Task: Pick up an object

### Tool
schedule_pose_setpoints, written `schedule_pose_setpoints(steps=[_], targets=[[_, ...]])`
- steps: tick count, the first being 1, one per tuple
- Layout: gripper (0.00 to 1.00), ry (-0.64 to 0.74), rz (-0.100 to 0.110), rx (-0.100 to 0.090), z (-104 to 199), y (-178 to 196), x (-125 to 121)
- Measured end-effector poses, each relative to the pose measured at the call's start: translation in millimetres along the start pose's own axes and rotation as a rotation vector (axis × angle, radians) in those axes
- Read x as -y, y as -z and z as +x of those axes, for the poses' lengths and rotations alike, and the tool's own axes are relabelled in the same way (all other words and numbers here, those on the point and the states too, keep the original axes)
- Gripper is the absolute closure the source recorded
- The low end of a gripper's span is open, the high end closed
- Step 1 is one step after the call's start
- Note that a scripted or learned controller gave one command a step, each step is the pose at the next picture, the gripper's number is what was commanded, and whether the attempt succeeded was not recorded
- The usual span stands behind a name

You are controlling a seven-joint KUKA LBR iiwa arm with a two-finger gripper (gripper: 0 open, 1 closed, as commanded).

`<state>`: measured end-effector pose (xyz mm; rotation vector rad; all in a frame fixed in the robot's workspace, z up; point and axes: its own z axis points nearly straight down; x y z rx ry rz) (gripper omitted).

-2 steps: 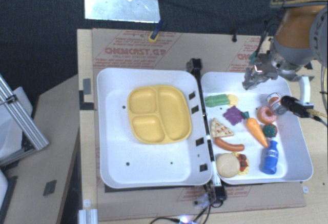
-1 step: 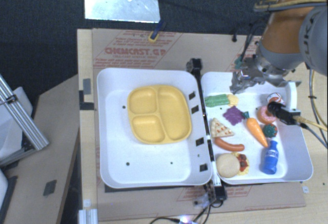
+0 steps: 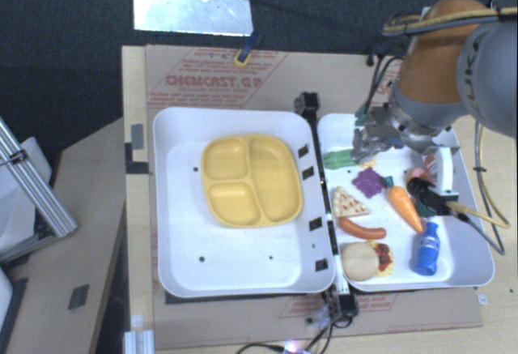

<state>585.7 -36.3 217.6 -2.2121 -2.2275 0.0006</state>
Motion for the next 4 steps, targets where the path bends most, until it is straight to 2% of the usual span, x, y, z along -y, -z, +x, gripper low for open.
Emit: schedule_pose_setpoints(steps=[1, 2, 3, 4], targets=[[1.0, 0.0, -0.005, 0.001, 1.8, -1.3, -8.0], [1.0, -0.006, -0.005, 0.002, -10.6, 11.3, -1.9], [1.0, -0.003, -0.005, 0.002, -7.7, 0.3, -16.1], [1.0, -0.006, -0.003, 0.001, -11.3, 0.3, -10.6]])
